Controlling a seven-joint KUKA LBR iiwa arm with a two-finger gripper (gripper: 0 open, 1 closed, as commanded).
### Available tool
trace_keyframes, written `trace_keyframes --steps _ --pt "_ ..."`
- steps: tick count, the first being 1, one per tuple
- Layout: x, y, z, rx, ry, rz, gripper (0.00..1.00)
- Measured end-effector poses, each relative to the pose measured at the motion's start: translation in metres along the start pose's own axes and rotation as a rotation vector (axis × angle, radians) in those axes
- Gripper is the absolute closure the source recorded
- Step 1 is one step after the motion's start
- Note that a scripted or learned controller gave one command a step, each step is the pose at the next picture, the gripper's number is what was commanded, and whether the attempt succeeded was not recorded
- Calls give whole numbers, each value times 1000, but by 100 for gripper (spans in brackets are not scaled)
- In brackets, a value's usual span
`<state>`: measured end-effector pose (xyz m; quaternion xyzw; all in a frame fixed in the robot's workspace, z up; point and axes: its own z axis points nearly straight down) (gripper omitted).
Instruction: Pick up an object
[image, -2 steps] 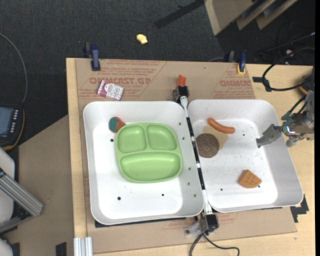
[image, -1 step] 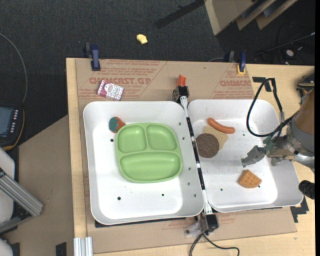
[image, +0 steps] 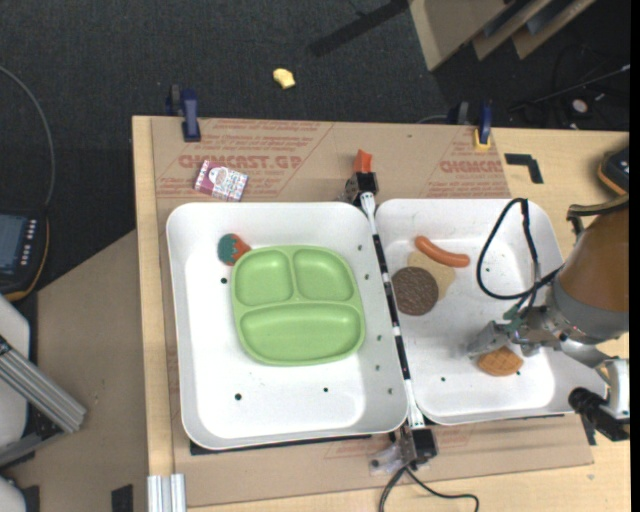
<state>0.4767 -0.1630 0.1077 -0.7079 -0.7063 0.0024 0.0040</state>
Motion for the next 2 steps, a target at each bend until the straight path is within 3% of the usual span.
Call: trace_keyframes --steps 1,2 --pt "15 2 25 -5 0 -3 0" --pt "14 3 13 -11 -3 -2 100"
